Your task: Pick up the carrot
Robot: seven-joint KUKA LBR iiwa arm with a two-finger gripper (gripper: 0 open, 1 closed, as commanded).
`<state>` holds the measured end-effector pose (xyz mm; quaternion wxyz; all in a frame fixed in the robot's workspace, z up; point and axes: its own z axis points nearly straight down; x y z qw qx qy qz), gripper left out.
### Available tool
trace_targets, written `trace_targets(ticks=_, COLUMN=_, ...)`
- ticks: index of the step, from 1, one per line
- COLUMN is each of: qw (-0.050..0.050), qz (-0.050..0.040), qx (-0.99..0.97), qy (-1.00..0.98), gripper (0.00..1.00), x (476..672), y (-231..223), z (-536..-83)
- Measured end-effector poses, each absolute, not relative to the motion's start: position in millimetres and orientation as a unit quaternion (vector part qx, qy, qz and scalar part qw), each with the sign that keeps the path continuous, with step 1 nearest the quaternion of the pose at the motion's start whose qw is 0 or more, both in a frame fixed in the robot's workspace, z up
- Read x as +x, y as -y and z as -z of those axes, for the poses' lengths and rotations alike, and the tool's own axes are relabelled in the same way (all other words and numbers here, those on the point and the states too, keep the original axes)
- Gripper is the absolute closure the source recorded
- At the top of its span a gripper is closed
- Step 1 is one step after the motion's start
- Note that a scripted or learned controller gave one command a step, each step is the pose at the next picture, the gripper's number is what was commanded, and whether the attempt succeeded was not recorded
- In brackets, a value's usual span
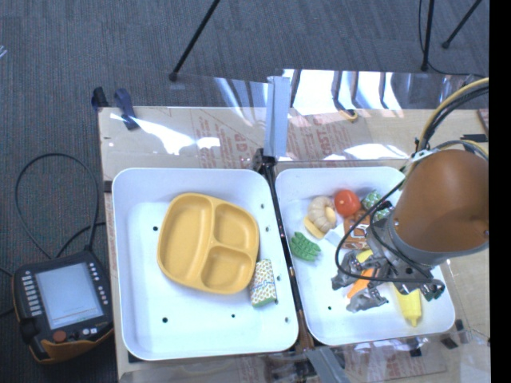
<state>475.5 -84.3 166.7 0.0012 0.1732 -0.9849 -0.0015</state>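
two white bins sit side by side on the bench: left bin (pixel 136 309) and right bin (pixel 319 325). one yellow divided plate (pixel 209 242) with three compartments lies in the left bin, tilted slightly in plan. one small patterned packet (pixel 263 282) lies just beside the plate's lower right corner, near the wall between the bins.

right bin, counted: one green leafy piece (pixel 304 246) near the left wall; one pale bread-like piece (pixel 322 213) above it; one red tomato (pixel 346 202) touching or just beside the bread-like piece; one small green item (pixel 372 199) right of the tomato, partly hidden by cable; one yellow banana-like piece (pixel 409 305) near the lower right corner; one carrot (pixel 361 282), orange, lying in the lower middle of the bin.

one arm (pixel 443 202) enters from the right, its orange band large over the right bin, wrist pointing down. gripper (pixel 369 287) is low over the bin, at the carrot. orange shows amid the dark gripper parts, but whether it is clenched on the carrot or released: cannot tell.

one handheld controller (pixel 62 300) lies on the floor at left.
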Motion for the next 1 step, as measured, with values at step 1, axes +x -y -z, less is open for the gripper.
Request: trace_targets(ticks=1, qw=0.001, qz=0.0021, qx=0.175, qy=0.985, gripper=1.00, x=477.0, y=82.3, z=-176.0)
